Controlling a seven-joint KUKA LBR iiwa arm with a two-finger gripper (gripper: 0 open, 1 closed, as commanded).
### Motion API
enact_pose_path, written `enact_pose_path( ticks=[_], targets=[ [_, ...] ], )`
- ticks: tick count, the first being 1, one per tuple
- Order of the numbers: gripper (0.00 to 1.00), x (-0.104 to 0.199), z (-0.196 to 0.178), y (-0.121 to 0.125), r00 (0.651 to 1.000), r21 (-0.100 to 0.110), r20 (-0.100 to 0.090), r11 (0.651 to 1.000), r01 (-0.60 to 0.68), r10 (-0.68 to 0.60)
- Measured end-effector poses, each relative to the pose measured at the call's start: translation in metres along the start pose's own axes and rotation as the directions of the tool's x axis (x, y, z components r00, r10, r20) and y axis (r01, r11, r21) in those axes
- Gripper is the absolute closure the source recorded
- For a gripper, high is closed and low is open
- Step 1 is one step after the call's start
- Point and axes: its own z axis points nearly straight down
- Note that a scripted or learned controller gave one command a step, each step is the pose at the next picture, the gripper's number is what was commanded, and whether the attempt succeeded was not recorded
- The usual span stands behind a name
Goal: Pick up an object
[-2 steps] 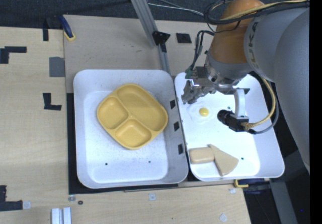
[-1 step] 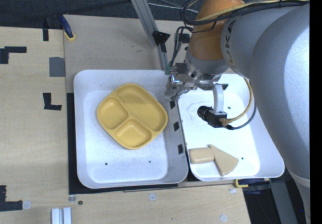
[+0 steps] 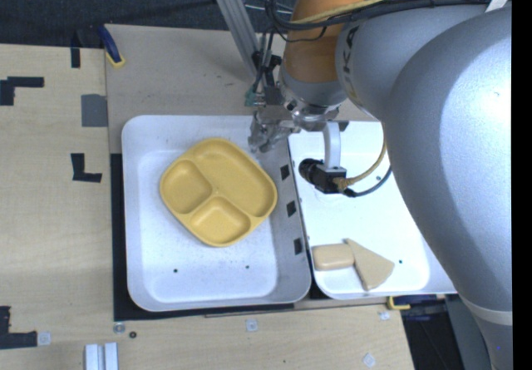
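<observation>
A yellow plate with three compartments [image 3: 218, 190] lies flat in the left bin [image 3: 158, 277], toward its back right. My gripper [image 3: 264, 137] hangs over that bin's back right corner, just past the plate's far right rim. In the right bin [image 3: 407, 235], near the front, lie two tan pieces: a rounded block [image 3: 332, 257] and a wedge [image 3: 371, 265] touching it on the right.
The big grey arm covers the right side and much of the right bin. A ridge [image 3: 291, 210] with black marks separates the two bins. A metal pole [image 3: 233, 2] slants up from behind the gripper. Black tape marks lie on the wooden bench [image 3: 50, 194] at left.
</observation>
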Motion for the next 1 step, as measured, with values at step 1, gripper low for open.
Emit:
enact_pose_path(
  ticks=[1],
  targets=[
    [0.0, -0.0027, 0.0006, -0.0009, 1.0, 0.002, 0.002, 1.0, -0.003, 0.003]
  ],
)
